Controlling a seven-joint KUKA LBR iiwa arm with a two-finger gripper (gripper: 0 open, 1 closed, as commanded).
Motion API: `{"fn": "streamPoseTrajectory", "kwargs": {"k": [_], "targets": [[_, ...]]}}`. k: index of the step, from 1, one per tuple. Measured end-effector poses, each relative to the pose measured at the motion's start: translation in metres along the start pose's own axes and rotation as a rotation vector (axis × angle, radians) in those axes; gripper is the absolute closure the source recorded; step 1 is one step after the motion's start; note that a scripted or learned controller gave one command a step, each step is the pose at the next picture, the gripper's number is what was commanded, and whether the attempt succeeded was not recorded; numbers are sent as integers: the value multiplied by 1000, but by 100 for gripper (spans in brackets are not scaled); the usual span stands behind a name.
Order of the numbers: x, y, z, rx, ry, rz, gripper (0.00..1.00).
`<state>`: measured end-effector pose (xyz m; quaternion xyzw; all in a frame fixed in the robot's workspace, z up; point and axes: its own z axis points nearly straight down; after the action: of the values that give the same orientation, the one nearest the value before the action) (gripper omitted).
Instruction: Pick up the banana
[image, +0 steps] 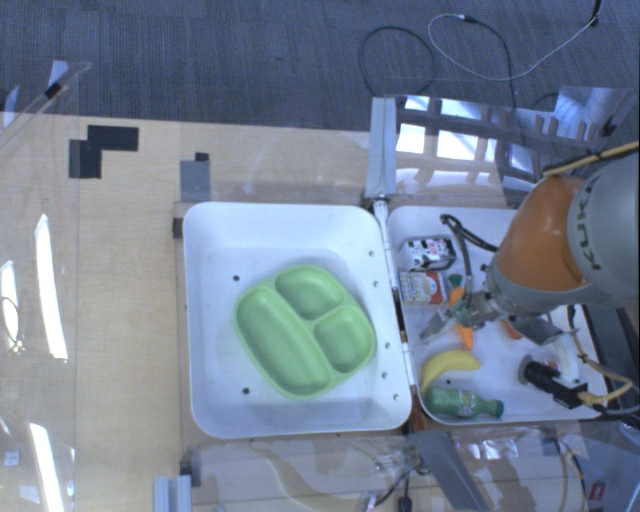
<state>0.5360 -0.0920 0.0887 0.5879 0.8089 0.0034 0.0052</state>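
Banana (447, 366): yellow, curved, lying flat on the floor of the right bin (497, 378), toward its near left corner, not held by anything.

Gripper (455, 322): lowered into the right bin just above the banana in this view, close to it; contact cannot be made out. How far it is open cannot be told from here, and nothing is seen in its grasp.

Small orange thing (466, 339): directly at the gripper, partly hidden by it; kind unclear.

Small carton (421, 288): orange and white label, just beside the gripper, against the bin's left wall.

Dark and white packet (428, 249): beyond the carton, near the far left corner.

Green bottle (464, 405): on its side along the near wall, just below the banana.

Arm (590, 235): grey with an orange band, entering from the right above the right bin.

Left bin (205, 300): white, beside the right one, holding a green divided plate (305, 328) with three compartments.

Bench (100, 320): pale wood, with black tape marks (100, 147) at its far left.
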Motion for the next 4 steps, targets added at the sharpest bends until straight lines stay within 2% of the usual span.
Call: {"fn": "streamPoseTrajectory", "kwargs": {"k": [1,2,3,4], "targets": [[12,-36,-1,-5,-2,47,0],[11,-33,-12,-10,-2,45,100],[9,-29,-19,9,4,-47,100],[9,-29,-19,9,4,-47,0]]}}
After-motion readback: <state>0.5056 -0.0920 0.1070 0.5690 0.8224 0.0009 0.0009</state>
